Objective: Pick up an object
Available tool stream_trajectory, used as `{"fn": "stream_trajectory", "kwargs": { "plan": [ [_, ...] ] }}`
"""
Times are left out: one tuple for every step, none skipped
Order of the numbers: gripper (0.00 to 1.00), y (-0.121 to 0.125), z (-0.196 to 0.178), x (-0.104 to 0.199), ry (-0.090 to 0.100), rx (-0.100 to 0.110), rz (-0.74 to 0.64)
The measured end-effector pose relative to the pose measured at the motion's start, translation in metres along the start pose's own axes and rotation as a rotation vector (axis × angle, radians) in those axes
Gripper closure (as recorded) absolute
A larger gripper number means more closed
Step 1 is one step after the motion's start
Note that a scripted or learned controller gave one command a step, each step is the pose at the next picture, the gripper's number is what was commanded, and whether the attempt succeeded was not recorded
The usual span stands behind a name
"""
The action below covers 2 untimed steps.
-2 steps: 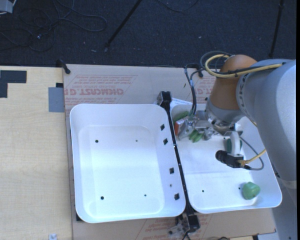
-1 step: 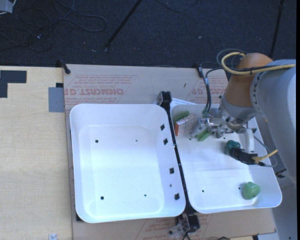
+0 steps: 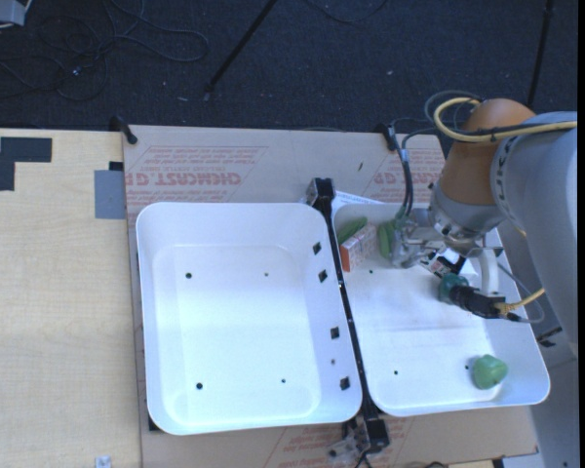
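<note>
At the far left lies the pale wooden bench [image 3: 49, 300], with dark rectangular patches near its upper edge. Next comes a sheet of printed cardboard [image 3: 224, 169] under both bins. The left bin [image 3: 151, 261] sits on it, a shallow white tray with a few small dark dots on its floor. A black clamp strip [image 3: 336, 291] runs down the seam where the two bins meet.

Past the seam is the right bin [image 3: 419, 403]. In its upper left corner, just beside the seam, lies a small box with an orange-red side [image 3: 352, 253], and a green object [image 3: 352, 228] rests against it on the far side. Just to the right of those, my pincer [image 3: 402, 247] reaches down into the same corner. A green object [image 3: 386, 241] sits right at my fingers, but from this slant I cannot tell whether they are spread, pressed together, or pinching it; it may simply lie beside them.

Further right, a dark teal piece with a black cable [image 3: 463, 295] hangs below my wrist, above the bin floor. In the near right corner of the bin, well apart from my pincer, rests a rounded green lump [image 3: 487, 370]. My grey arm with its orange band [image 3: 487, 154] fills the right side, cables looping around it.
</note>
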<state>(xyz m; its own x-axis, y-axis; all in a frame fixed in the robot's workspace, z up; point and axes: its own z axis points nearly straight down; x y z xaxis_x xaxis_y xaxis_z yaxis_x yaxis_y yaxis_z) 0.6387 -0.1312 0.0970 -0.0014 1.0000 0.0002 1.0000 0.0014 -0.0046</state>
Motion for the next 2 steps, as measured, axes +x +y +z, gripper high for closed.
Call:
{"fn": "stream_trajectory", "kwargs": {
  "plan": [
    [1.00, 0.000, -0.010, 0.000, 0.000, 0.001, -0.002],
    [1.00, 0.005, 0.011, 0.049, 0.001, -0.001, -0.002]
  ]
}}
